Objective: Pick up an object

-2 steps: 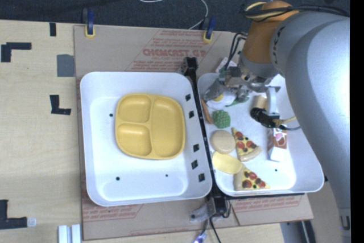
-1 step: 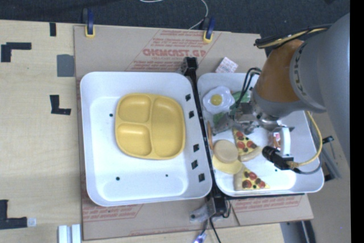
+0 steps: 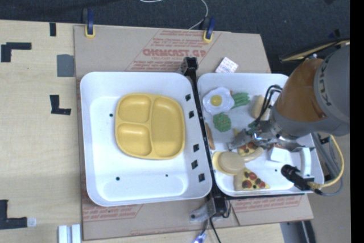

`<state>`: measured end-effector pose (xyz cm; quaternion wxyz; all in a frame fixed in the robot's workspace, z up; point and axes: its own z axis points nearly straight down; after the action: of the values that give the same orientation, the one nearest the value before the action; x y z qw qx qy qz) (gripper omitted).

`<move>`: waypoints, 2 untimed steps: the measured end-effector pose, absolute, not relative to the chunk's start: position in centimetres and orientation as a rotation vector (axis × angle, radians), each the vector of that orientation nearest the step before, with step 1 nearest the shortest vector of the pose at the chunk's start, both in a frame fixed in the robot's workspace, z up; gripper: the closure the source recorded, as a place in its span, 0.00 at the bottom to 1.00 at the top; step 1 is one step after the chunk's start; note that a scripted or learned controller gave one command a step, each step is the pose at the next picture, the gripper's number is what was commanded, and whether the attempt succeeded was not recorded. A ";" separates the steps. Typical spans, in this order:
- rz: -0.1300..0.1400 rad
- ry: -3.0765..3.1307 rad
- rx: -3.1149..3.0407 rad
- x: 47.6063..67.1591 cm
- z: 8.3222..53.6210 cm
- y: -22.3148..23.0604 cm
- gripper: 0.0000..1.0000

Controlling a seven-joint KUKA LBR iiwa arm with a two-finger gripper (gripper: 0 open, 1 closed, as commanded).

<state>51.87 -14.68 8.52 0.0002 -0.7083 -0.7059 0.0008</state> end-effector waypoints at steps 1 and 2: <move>-0.001 -2.227 -2.218 56.9 8.5 -11.0 0.00; -0.001 -2.223 -2.222 53.5 8.5 -15.3 0.00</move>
<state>53.54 -15.27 8.54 -0.0006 -0.7070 -0.7072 -0.0002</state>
